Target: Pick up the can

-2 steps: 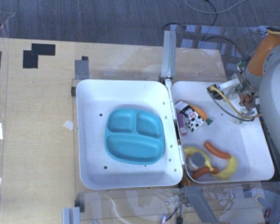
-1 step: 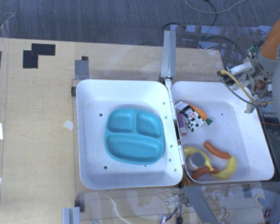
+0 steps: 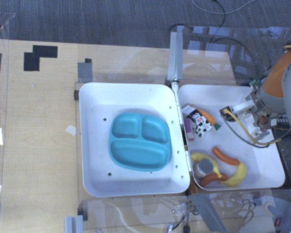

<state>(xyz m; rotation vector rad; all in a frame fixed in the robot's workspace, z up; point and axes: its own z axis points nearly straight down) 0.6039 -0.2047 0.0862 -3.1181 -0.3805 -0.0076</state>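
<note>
From my station I see the pale wooden table (image 3: 39, 130) carrying two shallow white bins side by side. The left white bin (image 3: 94, 178) holds a light blue plastic divided tray (image 3: 138, 142) with three compartments, lying flat near its middle.

The right white bin (image 3: 269, 178) holds the clutter. The small grey metal can (image 3: 203, 167) sits at the near left corner of this bin, seen from its round top, close to the wall that divides the two bins. A yellow toy banana (image 3: 235, 174) curves around the can's near and right sides, and a red-orange sausage-shaped toy (image 3: 211, 179) lies just beside the can at its near edge. A second red-orange sausage toy (image 3: 225, 156) lies a little farther back and to the right. Towards the far left of the bin there is a small white box with black spots (image 3: 199, 124), with an orange carrot-shaped toy (image 3: 209, 116) touching its far side.

The grey arm with its orange band (image 3: 287, 74) reaches in from the right, and the gripper (image 3: 258, 123) is over the right part of this bin, well apart from the can, with yellow cabling looped below it. I cannot tell how the jaws stand.
</note>
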